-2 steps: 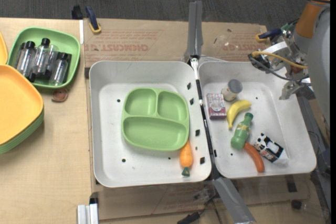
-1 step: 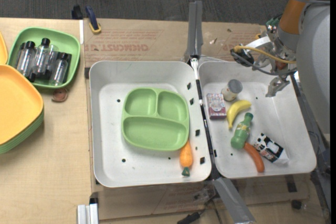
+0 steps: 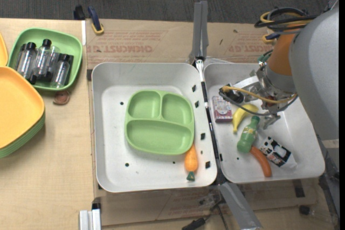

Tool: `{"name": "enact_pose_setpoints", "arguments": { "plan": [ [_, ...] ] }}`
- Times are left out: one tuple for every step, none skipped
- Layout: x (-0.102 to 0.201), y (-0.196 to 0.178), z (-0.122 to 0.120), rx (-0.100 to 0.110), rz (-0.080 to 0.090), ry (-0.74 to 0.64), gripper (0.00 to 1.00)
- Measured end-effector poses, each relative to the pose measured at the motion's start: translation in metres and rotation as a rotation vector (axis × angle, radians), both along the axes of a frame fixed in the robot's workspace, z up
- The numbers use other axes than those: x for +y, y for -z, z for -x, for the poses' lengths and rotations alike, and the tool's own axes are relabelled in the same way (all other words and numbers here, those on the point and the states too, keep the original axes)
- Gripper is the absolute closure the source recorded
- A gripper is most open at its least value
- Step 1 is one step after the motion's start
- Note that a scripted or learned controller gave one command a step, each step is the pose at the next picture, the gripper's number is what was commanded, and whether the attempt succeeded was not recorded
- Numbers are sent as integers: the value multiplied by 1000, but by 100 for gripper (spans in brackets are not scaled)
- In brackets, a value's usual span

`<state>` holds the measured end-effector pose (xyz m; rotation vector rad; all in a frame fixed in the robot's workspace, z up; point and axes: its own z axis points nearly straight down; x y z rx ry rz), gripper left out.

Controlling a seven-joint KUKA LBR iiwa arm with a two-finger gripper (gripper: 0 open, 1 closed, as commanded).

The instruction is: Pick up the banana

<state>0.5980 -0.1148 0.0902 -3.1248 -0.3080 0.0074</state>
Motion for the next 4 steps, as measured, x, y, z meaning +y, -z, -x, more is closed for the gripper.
{"name": "enact_pose_setpoints", "arguments": {
  "plan": [
    [-3,-8,1,3,-1,6,100],
    [-49,-120,6,-1,1,-23,100],
    [-100,-205,40,0,1,-105,100],
    [-107,-131,52,1,0,-5,100]
  ]
}}
